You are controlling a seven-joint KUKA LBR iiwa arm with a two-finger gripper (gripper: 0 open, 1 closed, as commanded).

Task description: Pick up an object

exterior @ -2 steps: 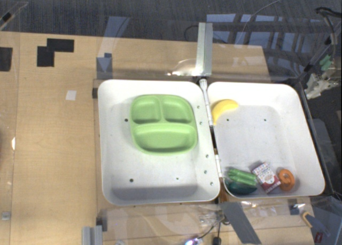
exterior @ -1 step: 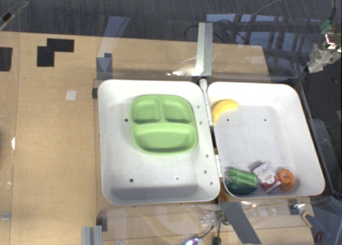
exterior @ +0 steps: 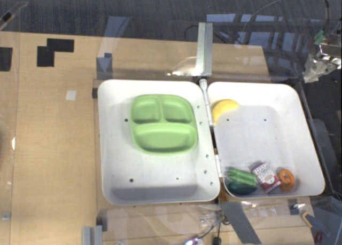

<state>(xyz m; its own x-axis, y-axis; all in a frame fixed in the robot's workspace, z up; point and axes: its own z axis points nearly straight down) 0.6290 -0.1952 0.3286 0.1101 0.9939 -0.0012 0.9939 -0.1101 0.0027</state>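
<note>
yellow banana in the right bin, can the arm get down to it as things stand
Probably yes. The yellow banana lies alone at the right bin's upper left corner, nothing on it. It rests against the divider wall, which may crowd the approach; the other items sit apart along the near edge.
</note>
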